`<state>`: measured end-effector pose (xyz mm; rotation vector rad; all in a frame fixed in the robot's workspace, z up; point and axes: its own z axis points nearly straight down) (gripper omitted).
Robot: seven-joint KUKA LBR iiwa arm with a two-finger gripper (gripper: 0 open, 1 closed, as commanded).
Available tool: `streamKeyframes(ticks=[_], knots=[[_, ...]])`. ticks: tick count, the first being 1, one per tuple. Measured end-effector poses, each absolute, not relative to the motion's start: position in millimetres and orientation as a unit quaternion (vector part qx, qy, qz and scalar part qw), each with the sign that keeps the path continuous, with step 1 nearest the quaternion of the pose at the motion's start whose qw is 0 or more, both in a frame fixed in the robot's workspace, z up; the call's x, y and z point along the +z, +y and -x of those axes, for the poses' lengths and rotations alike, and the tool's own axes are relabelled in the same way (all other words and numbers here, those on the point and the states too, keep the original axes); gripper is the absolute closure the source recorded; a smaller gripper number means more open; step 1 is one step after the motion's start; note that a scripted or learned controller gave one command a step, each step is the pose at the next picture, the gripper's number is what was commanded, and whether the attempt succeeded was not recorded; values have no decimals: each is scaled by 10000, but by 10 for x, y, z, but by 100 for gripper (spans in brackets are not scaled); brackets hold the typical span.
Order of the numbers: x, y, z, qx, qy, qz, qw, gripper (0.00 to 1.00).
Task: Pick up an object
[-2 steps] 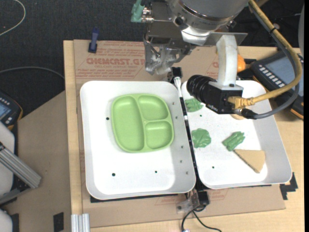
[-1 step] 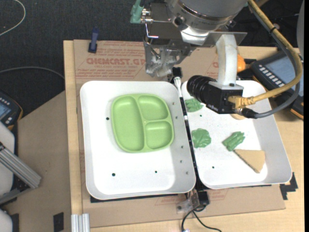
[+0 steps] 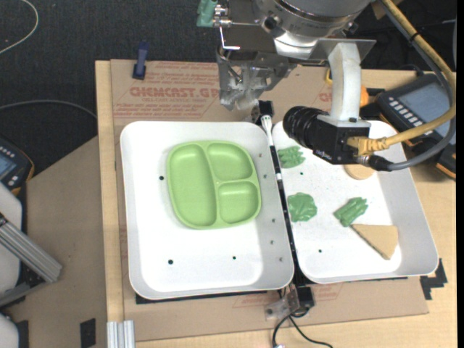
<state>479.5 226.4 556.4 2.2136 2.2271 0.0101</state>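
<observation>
My gripper (image 3: 238, 93) hangs over the cardboard just behind the back edge of the two bins, near where they meet. In the left bin (image 3: 145, 252) lies a light green divided plate (image 3: 214, 183). The right bin (image 3: 413, 252) holds three green leafy pieces: one (image 3: 291, 156) at the back left, one (image 3: 301, 207) in the middle and one (image 3: 351, 210) to its right. A tan wedge (image 3: 378, 238) lies at the front right. A tan round piece (image 3: 359, 170) is partly hidden under a black cylinder on the arm.
The black cylinder (image 3: 319, 133) and a white bracket (image 3: 344, 82) of the arm hang over the back of the right bin. A blue clip (image 3: 141, 60) lies on the cardboard's far left. A black handset (image 3: 417, 100) and cables sit at the right.
</observation>
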Motion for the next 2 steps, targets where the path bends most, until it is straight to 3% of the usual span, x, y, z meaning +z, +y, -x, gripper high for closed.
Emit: streamKeyframes(ticks=[1,2], knots=[[5669,2271,-4797,46,7098,-7044,12,100],[5029,2075,-4787,-41,7061,-7081,-15,100]])
